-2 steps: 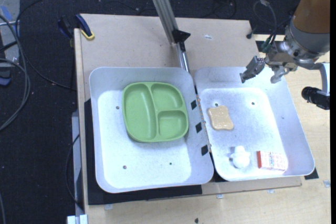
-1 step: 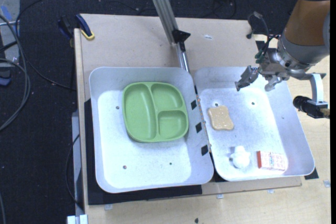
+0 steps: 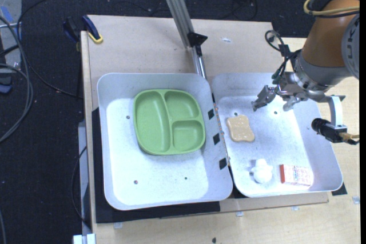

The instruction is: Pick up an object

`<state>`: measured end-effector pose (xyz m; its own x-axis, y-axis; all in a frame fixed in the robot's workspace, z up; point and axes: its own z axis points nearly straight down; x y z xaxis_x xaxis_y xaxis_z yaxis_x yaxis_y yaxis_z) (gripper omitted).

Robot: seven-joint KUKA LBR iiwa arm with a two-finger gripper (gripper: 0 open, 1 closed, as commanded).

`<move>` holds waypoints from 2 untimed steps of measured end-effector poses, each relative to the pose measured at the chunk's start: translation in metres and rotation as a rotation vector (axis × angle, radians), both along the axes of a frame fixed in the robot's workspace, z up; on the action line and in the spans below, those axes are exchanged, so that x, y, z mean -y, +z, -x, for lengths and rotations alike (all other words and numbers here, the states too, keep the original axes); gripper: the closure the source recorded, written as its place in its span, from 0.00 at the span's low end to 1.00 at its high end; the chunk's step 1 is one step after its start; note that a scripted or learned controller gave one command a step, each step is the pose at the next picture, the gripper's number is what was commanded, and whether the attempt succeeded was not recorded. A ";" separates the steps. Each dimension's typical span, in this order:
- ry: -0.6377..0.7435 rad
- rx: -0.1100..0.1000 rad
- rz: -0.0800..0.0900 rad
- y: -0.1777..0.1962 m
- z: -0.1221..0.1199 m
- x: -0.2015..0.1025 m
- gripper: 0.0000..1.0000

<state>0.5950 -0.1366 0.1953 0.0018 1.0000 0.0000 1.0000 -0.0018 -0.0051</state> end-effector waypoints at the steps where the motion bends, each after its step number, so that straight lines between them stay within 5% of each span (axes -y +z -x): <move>1: 0.001 0.000 -0.001 -0.054 0.006 -0.009 0.00; 2: 0.000 0.006 0.001 -0.040 0.005 -0.009 1.00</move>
